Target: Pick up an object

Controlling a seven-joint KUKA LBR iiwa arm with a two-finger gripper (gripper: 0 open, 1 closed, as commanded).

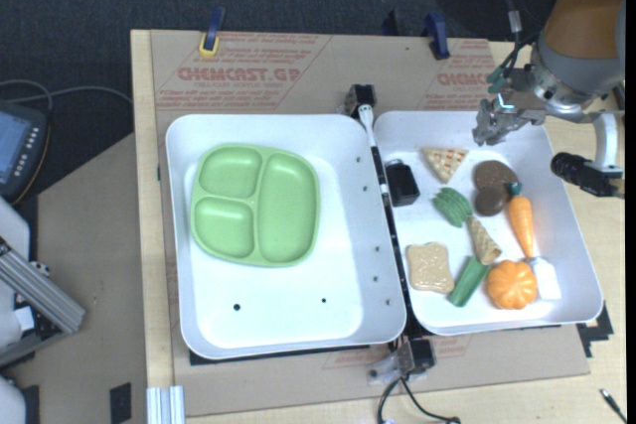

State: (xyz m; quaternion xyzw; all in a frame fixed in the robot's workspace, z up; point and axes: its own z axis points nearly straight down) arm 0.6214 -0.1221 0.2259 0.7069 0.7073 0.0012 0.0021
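in the right bin [571, 213], under the tool [490, 132] whose finger state i cannot tell, the waffle wedge [444, 161] looks light, stiff; grip its edges.

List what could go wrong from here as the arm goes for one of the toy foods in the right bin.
1. The food is crowded: the carrot lies against the brown piece and the pumpkin, so a grasp may snag or push a neighbour.
2. The end effector hangs near the right bin's far rim; a straight descent might meet bare floor or the pizza slice edge and close on nothing.
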